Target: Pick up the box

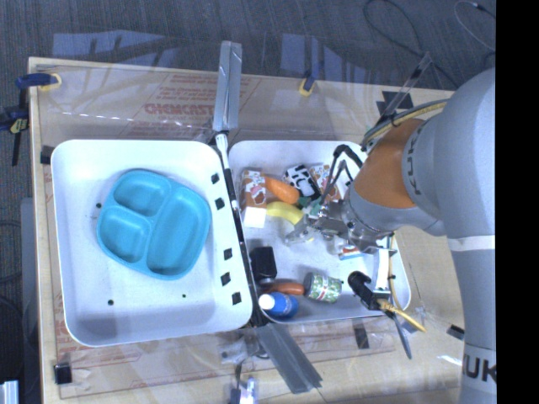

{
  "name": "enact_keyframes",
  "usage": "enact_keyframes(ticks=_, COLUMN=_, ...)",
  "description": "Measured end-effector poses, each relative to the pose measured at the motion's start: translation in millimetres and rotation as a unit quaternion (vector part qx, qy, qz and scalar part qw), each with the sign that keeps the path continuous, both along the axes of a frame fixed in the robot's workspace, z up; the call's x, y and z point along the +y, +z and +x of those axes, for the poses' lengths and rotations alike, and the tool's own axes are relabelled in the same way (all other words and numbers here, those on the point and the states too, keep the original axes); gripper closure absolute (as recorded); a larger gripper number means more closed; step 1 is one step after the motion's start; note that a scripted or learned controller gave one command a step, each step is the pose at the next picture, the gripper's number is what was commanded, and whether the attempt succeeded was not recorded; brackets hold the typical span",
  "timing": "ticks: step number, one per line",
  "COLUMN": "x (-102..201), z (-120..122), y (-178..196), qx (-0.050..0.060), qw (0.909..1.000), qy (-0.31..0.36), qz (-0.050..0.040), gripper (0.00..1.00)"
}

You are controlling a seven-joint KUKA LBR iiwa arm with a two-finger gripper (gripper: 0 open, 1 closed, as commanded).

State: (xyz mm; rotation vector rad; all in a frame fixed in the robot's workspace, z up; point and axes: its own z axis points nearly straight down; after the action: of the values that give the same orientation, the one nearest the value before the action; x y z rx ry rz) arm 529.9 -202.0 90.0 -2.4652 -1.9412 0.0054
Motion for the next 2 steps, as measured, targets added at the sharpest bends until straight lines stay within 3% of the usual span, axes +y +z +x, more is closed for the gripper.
enact_keyframes(ticks=1, x=64.8, z=-50.9, y=6.2, qx=-0.012, qw=0.997, qy=-0.076, qz=-0.0117, gripper=0.0)
enact_keyframes(ticks=2, x=68.7, z=-51.0, y=13.8, qx=-0.006, qw=0.9975, qy=-0.07, qz=-0.0062, gripper=1.0)
